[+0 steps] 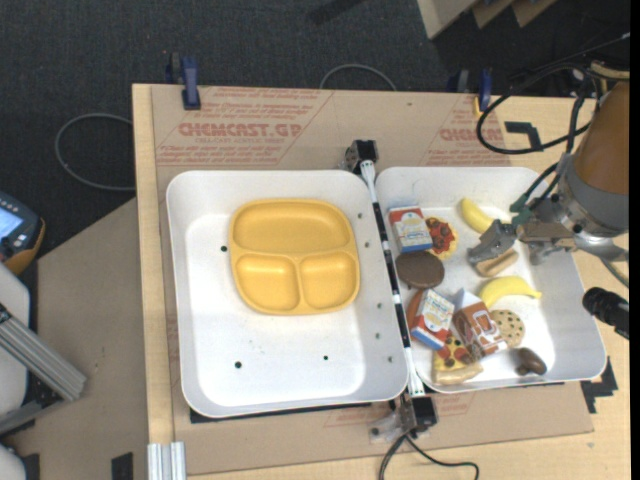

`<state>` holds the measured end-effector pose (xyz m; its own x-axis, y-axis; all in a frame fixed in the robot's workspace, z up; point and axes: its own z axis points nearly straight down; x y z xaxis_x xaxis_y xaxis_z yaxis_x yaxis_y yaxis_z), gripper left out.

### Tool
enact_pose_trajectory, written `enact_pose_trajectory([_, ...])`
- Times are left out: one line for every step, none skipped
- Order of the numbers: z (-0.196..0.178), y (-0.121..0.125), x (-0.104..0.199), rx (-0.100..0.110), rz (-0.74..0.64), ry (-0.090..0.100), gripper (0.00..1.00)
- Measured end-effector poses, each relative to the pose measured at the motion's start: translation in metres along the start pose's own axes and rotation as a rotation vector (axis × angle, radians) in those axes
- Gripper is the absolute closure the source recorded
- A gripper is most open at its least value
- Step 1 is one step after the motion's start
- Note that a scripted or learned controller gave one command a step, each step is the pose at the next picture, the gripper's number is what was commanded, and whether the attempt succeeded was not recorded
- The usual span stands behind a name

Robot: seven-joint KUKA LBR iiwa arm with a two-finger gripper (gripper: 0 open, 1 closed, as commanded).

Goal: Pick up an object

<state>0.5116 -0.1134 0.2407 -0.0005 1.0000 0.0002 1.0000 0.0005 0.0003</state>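
Counter (pixel 250 133) w/ two white bins side by side. Left bin (pixel 200 298) holds a yellow tray (pixel 295 254), three compartments. Right bin (pixel 570 318) holds toy food: bananas (pixel 510 289) and (pixel 478 213), brown disc (pixel 420 270), small cartons (pixel 408 230) and (pixel 436 313), cookie (pixel 507 324). Arm (pixel 600 168) in from right, over right bin's upper right. Pincer (pixel 497 240) low, just above a tan piece (pixel 496 261) near upper banana; can't tell if it's wide or narrow.
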Motion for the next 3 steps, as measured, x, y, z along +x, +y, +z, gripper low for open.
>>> enact_pose_trajectory([0.115,0.001,-0.034,0.011,0.004,0.001,0.0])
enact_pose_trajectory([0.157,-0.024,0.002,-0.003,0.003,-0.006,0.0])
enact_pose_trajectory([0.144,-0.022,0.002,-0.01,0.002,-0.005,1.0])
